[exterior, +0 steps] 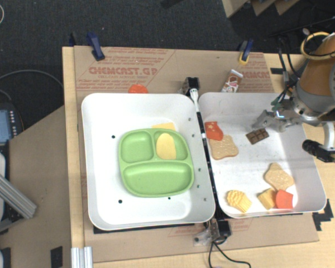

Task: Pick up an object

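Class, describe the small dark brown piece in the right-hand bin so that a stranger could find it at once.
Start at the right bin, then go to its upper middle, just left of the gripper. The chocolate piece lies there, flat and tilted. It is the only dark brown item; its neighbours are orange, tan or yellow.

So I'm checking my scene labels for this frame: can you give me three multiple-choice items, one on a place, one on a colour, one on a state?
1. Where does the green divided plate sit?
A. left bin
B. right bin
C. on the cardboard

2. What colour is the piece in the plate's upper right compartment?
A. red
B. yellow
C. brown

3. How does the brown chocolate piece lie?
A. inside the plate
B. on the right bin's floor by the end effector
C. outside both bins

Answers: 1 A, the plate fills the middle of the left bin. 2 B, the yellow piece lies there. 3 B, it lies in the right bin just below the end effector.
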Tool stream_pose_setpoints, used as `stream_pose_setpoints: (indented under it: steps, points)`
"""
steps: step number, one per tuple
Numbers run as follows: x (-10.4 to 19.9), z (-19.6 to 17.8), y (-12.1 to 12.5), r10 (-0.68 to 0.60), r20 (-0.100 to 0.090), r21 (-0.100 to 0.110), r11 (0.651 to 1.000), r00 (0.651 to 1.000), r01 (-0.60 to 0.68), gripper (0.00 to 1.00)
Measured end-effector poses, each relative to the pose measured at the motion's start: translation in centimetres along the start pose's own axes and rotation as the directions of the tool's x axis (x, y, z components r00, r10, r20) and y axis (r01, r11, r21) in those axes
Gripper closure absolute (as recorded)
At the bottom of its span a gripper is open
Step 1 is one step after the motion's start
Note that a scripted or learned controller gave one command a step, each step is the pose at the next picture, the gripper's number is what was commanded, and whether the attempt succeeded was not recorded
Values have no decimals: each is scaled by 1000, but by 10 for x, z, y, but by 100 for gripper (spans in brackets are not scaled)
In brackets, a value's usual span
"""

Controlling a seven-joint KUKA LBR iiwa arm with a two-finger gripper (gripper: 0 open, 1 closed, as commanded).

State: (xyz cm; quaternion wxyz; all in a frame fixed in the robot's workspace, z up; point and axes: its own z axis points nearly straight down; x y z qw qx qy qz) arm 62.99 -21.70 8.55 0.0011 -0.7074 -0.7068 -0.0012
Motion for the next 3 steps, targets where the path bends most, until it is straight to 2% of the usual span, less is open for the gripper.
stream_pose_setpoints:
  steps: [1, 2, 3]
  points:
    - [33, 1, -7, -3, 1, 3, 1000, 1000, 3, 0]
    - [32, -10, -6, -2, 3, -1, 1000, 1000, 2, 100]
    - [32, -10, -6, -3, 3, 0, 1000, 1000, 3, 0]
